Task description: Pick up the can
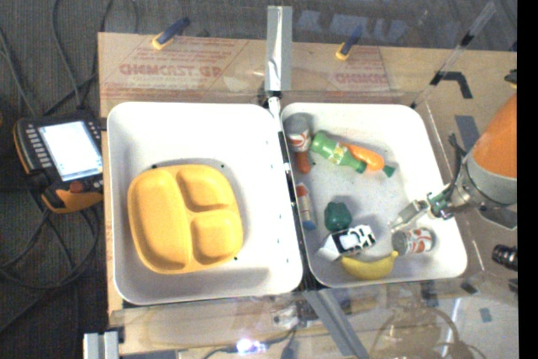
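Already low in the right bin, the pincer (418,212) hovered just above the can (414,240), mid-approach.

Its fingers looked slightly parted with nothing between them, though they were small and hard to read. The can lay on its side near the right bin's (437,130) front corner, just below the pincer and beside a banana (370,266). Judging by this, the next move called for a short descent to straddle the can before closing. A yellow divided tray (187,216) sat in the left bin (126,122).
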